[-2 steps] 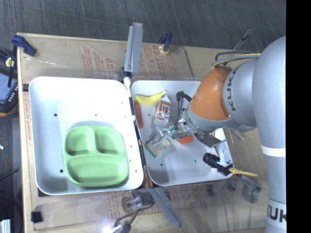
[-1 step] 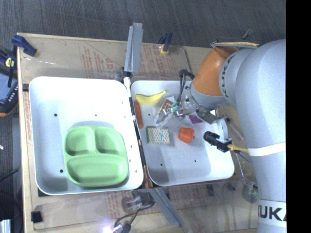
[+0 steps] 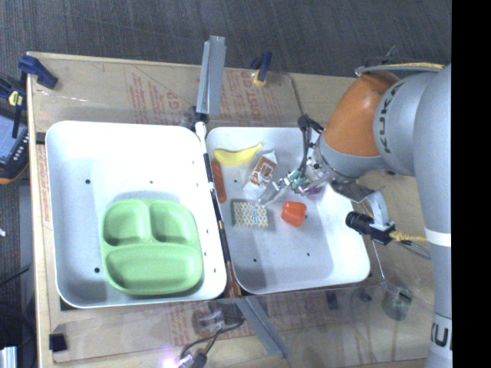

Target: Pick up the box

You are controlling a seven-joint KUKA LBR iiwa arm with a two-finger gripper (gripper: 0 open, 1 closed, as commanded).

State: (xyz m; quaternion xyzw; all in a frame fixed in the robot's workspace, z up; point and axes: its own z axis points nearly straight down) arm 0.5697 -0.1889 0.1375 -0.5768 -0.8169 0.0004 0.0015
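The box [image 3: 262, 172] sits tilted in the right bin [image 3: 349, 263], just beside the banana [image 3: 236, 155], with the gripper [image 3: 285, 184] right next to it. Can't tell its opening from here. I'd centre over the box and keep off the patterned card [image 3: 250, 214].

Bright, even overhead light; no hard shadows. White bins [image 3: 69, 205] near blown out, wall detail washed away left of gripper [image 3: 295, 181]. Soft shadow under arm [image 3: 399, 129], falling just right of and below gripper. Faint sheen on orange band [image 3: 353, 125] above right of gripper. Small flare spot at bottom edge, well below left. Overall soft, low resolution; small items beside gripper smeared. Dark carpet above grainy.
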